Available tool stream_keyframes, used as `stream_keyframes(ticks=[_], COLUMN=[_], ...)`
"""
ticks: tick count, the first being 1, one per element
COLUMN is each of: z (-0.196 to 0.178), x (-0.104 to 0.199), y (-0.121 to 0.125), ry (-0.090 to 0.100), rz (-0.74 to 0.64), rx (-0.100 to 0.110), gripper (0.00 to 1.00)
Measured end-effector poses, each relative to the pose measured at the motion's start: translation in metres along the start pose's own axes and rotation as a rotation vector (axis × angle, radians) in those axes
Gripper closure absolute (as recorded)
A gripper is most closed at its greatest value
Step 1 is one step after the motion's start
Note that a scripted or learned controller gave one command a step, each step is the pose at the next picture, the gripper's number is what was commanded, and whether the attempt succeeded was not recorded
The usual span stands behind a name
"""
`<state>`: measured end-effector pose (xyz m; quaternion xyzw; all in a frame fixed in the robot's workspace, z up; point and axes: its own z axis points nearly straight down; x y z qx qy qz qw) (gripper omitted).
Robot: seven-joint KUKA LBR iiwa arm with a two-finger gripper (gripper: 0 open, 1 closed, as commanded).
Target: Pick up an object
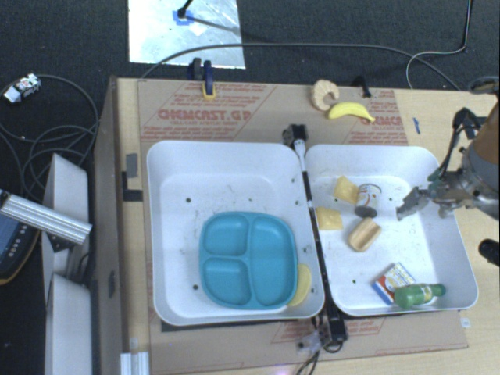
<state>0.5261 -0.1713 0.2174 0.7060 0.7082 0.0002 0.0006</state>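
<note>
Objects for you to pick lie in the right bin (449,180): yellow blocks (346,189), a tan roll (364,233), a green bottle (418,294). Your claw (410,204) hovers beside them; its grip you cannot tell. Left bin (168,170) holds a blue plate (247,258).

arm (483,170) cut off at right edge (wrist onward), yellow piece (303,283) half under plate (248,258)

One camera sits high above the bench (258,108) and looks down at a slant. It is far enough back to see both white bins, the left bin (180,170) and the right bin (445,248), with dark floor past the bench's far edge. The arm (480,170) comes in from the right of the bench.
</note>
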Motion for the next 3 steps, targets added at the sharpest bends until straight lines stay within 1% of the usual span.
stream_keyframes(ticks=[1,2,3], z=[0.122,0.133,0.122], x=[0.039,0.071,0.071], y=[0.019,-0.022,-0.021], ry=[0.001,0.001,0.001], rz=[0.0,0.002,0.002], rx=[0.003,0.001,-0.002], gripper=[0.0,0.0,1.0])
